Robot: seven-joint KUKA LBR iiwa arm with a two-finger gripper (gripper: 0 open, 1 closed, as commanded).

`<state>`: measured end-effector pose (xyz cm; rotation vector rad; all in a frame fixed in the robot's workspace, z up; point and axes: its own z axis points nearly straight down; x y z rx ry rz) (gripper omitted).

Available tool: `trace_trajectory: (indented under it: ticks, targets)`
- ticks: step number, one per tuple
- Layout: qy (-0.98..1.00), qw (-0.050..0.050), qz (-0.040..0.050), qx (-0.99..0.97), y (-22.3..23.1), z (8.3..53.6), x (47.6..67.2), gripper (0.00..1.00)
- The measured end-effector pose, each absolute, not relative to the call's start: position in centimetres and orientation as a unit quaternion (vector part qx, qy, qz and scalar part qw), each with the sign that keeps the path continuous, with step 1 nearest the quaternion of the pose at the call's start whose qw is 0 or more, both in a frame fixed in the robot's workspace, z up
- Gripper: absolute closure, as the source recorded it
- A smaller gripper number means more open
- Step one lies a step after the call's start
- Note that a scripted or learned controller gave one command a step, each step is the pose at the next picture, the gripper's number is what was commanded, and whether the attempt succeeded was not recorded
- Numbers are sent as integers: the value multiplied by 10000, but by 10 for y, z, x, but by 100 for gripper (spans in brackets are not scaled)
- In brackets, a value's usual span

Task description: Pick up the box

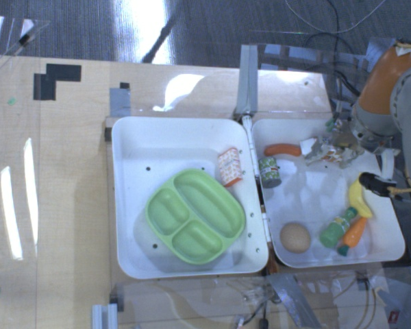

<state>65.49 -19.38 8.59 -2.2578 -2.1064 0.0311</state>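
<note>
The gripper (333, 151) hangs low over the right bin (397, 249), its opening impossible to judge. The box (229, 166) sits well to its left in the left bin (123, 184), beside a green plate (195, 216).

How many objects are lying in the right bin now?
6: sausage at the back, can by the left wall, egg in front, banana, green bottle and carrot front right. The gripper may hide more.
</note>
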Motion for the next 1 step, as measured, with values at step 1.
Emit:
trace_trajectory:
  ticks: [1]
  targets:
    - [-6844,250,120,-7286,-194,92,655,100]
